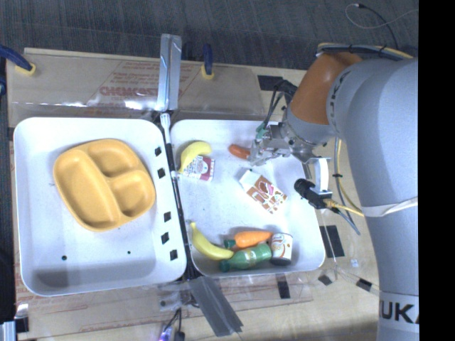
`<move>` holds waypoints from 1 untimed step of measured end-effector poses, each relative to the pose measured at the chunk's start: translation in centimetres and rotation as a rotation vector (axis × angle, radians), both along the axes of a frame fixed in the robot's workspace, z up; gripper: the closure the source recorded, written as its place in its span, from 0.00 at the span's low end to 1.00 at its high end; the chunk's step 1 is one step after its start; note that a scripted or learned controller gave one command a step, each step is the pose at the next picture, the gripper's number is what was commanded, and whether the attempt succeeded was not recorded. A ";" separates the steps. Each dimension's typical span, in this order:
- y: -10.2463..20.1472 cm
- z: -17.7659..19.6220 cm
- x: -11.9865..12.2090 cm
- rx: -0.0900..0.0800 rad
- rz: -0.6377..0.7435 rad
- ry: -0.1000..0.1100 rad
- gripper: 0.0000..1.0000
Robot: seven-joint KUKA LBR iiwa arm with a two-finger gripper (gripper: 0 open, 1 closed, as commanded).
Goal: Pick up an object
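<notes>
Camera view: the jaws (261, 150) hang low in the right bin (213, 130), near its far edge, just beside a small carrot (239, 150); I cannot tell how they stand. A card (264, 192) lies nearby. The left bin (28, 190) holds 1 yellow tray (104, 183).

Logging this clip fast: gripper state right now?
Gripper: cannot be told; it sits low in the right bin, beside the small orange item.

A yellow divided plate (104, 183) is seen in the left bin (28, 261). The claw (261, 150) is poised over the right bin (313, 251), beside an orange carrot (239, 150).
</notes>
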State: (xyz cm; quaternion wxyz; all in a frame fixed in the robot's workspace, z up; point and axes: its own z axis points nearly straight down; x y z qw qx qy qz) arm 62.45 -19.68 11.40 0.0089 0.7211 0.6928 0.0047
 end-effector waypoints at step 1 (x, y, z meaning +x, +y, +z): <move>0.0 0.0 0.0 0.000 0.000 0.000 0.00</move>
